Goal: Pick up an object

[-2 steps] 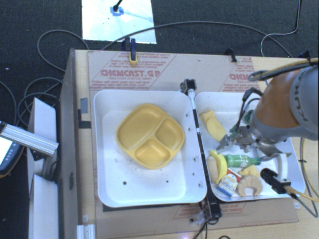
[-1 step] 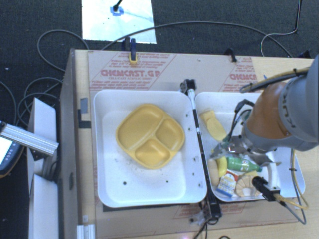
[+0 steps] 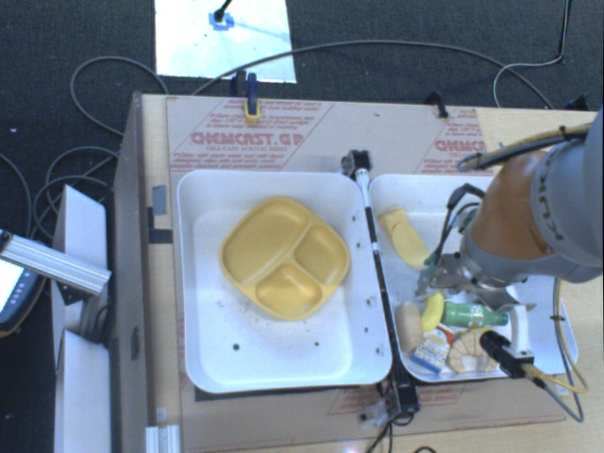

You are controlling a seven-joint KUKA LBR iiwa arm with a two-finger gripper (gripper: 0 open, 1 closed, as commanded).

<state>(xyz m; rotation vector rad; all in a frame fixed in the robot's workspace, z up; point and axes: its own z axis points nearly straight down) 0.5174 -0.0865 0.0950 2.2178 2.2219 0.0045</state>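
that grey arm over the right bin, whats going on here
The KUKA arm reaches in from the right and hangs low over the right bin, above a cluster of small items: a yellow banana-shaped toy, a green bottle and a pale yellow block. Nothing visibly sits between its fingers yet. The left bin has a yellow divided plate lying untouched.

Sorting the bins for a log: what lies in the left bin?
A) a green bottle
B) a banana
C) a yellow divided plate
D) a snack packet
C: the yellow plate lies alone in the left bin, its three compartments facing up.
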